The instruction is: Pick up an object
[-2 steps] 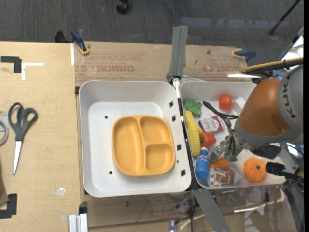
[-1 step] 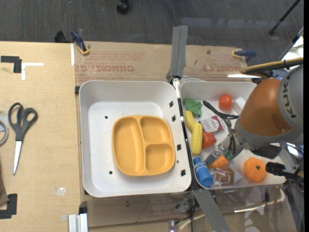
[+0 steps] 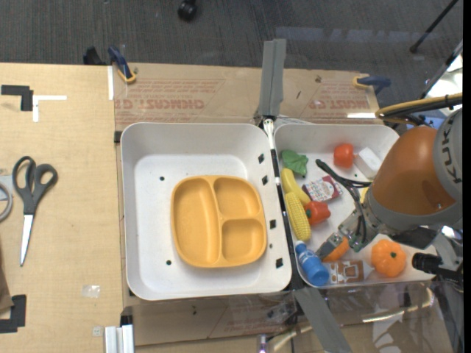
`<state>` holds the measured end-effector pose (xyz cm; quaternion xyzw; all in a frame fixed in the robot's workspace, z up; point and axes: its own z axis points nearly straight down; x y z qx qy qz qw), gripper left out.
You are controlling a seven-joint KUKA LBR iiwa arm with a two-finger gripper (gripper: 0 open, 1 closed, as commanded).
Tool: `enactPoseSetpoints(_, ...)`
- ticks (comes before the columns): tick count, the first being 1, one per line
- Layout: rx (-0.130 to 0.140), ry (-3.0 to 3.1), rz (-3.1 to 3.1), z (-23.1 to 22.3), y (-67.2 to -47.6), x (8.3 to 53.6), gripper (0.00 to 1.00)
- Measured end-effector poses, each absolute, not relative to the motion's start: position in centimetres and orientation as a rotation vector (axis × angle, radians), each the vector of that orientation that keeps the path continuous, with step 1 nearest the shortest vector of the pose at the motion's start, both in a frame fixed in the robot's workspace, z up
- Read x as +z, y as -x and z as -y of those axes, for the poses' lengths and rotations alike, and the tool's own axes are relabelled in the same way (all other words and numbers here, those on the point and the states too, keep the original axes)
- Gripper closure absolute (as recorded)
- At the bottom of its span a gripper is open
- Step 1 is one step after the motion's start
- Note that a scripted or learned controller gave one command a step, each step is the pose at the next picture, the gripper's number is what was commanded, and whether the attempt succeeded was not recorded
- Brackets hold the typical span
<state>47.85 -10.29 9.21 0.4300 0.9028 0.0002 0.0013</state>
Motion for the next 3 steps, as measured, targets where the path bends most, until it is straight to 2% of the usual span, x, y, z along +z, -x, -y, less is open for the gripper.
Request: enactPoseSetpoints(3,0.001,-1.679,-2.653,10.03,-47.81,9.17,0.0)
